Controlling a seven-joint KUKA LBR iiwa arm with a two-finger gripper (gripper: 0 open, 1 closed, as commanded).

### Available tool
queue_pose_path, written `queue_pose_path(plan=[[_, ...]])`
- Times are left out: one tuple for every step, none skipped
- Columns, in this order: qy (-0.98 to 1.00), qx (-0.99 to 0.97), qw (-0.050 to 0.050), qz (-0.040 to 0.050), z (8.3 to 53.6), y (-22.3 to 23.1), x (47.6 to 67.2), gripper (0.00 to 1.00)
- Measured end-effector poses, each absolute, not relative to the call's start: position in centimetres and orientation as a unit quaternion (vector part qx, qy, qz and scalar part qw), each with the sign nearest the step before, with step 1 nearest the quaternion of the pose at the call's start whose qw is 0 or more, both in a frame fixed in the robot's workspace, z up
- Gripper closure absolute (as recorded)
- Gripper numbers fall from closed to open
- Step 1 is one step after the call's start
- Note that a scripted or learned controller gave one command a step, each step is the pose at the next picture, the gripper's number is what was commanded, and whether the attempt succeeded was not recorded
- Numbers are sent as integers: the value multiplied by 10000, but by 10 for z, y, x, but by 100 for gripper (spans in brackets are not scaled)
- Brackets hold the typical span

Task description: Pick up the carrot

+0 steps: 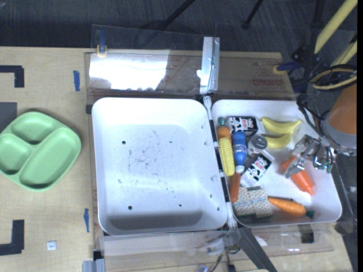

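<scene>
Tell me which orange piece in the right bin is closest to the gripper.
The short orange piece right under the gripper, by the right wall. The long carrot lies nearer the front; another orange piece sits against the divider.

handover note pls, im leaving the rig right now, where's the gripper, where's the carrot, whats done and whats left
Gripper: low over the right side of the right bin, next to a small orange piece. Whether it holds anything is unclear from this view.
Carrot: lying flat near the front of the right bin, green end toward the right, just right of a patterned sponge. Not lifted.
Also in that bin: a banana, a corn cob and a blue bottle along its left side.
Done: arm has reached into the right bin.
Left: grasp the carrot and lift it clear.
</scene>
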State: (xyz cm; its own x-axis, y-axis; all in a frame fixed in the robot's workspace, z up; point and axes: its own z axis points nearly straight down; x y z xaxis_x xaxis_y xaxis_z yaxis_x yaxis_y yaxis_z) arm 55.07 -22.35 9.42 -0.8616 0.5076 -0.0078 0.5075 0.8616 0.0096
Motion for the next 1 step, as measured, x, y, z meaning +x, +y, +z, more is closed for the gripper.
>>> queue_pose_path(plan=[[9770, 2132, 10, 10, 167, -184, 564, 100]])
